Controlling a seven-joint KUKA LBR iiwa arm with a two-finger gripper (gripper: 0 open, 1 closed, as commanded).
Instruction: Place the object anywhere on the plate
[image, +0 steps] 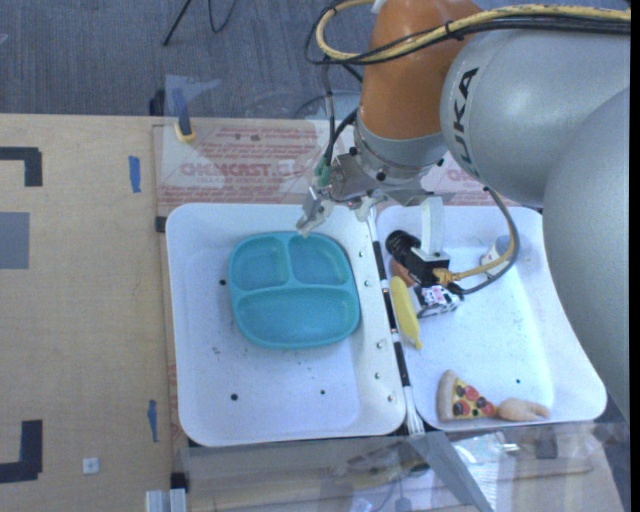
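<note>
A blue divided plate (294, 291) lies in the left white bin (280, 405), towards its back. My gripper (311, 214) hangs over the plate's far rim, near the wall between the two bins. I see nothing held in it. In the right bin (520, 370) a yellow banana (403, 312) lies along the left wall. A toy pizza slice (463, 397) and a pale peach piece (523, 408) rest near the front edge.
A small blue and white thing (503, 245) sits at the back of the right bin, half under the arm. The big grey arm covers the right bin's far right side. A cardboard sheet (240, 165) lies behind the bins.
</note>
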